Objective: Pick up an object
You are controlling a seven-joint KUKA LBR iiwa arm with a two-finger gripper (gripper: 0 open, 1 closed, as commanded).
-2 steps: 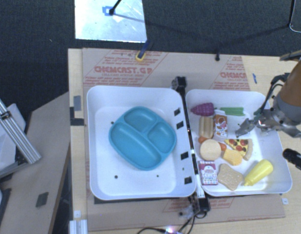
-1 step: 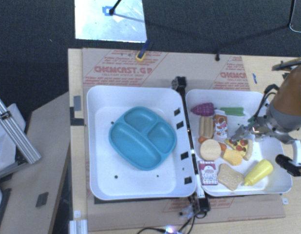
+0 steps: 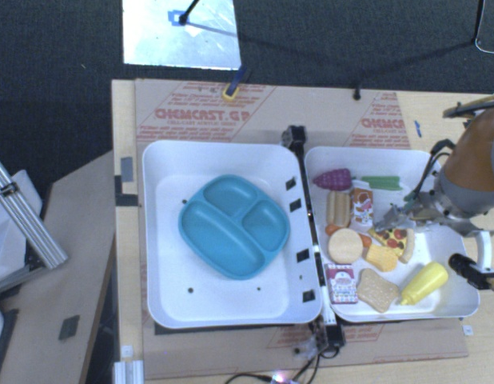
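Observation:
The right white bin (image 3: pixel 463 298) holds several toy foods: a purple-red vegetable (image 3: pixel 332 179), a green piece (image 3: pixel 383 182), a hot dog (image 3: pixel 338 208), a small red-and-white carton (image 3: pixel 360 205), a pizza slice (image 3: pixel 396 240), a round bun (image 3: pixel 345 246), an orange wedge (image 3: pixel 381 258), a red box (image 3: pixel 340 283), a toast slice (image 3: pixel 377 291) and a yellow bottle (image 3: pixel 424 283). My gripper (image 3: pixel 395 214) reaches in from the right, low over the bin's middle, just above the pizza slice and beside the carton. Nothing shows in its grasp.
The left white bin (image 3: pixel 163 294) holds a blue divided plate (image 3: pixel 233 226). A black divider (image 3: pixel 304 214) runs between the bins. My grey and orange arm (image 3: pixel 471 170) covers the right bin's far right corner. A black part (image 3: pixel 471 270) sticks out near the yellow bottle.

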